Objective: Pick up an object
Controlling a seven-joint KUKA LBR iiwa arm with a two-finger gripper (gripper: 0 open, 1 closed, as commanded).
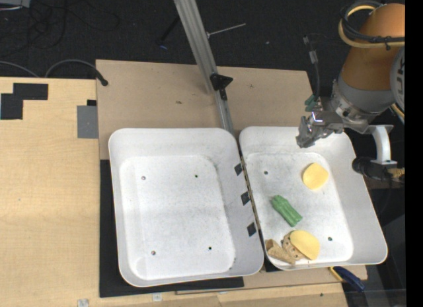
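Note:
The right bin (360,233) holds a round yellow object (315,176) near its middle right, a green oblong piece (286,210) below and left of it, and a second yellow object (305,243) resting against a tan, crumbly piece (281,251) at the front edge. My gripper (308,133) hangs over the bin's far edge, above and slightly left of the round yellow object. It is apart from every object and I see nothing between its fingers.
The left bin (122,167) sits beside the right one, joined by black clips (243,197). A slanted metal rail (198,41) reaches down to the gap between the bins. Cables lie on the dark floor behind the bench.

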